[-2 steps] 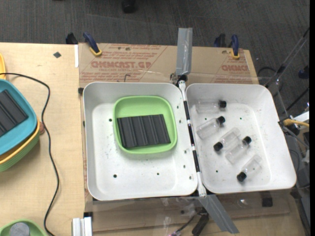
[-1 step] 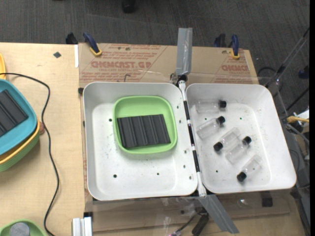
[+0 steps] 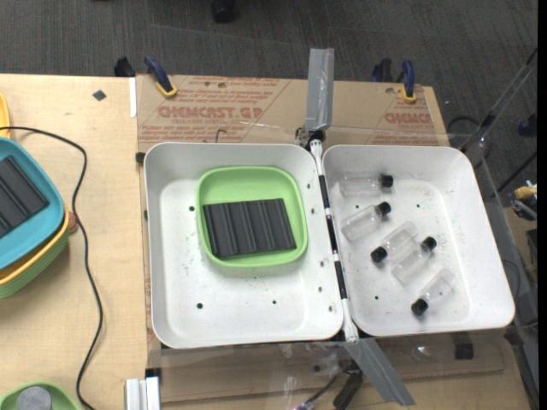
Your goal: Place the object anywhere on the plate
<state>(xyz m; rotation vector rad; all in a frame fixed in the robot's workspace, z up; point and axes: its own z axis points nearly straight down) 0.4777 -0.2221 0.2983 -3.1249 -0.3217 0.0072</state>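
A green square plate (image 3: pixel 250 190) with a dark ribbed mat (image 3: pixel 249 228) on it sits in the left white bin (image 3: pixel 171 254). In the right white bin (image 3: pixel 479 229) lie several clear plastic vials with black caps: one near the top (image 3: pixel 369 182), one below it (image 3: pixel 367 218), two in the middle (image 3: pixel 402 246), and one at the lower right (image 3: pixel 434 295). All the vials lie on their sides, apart from the plate.
Cardboard (image 3: pixel 256 109) lies behind the bins, held by blue and yellow clamps (image 3: pixel 160 75). A teal and green stack of trays (image 3: pixel 26 220) stands at the far left on the wooden bench, with a black cable (image 3: pixel 85 229) trailing beside it.
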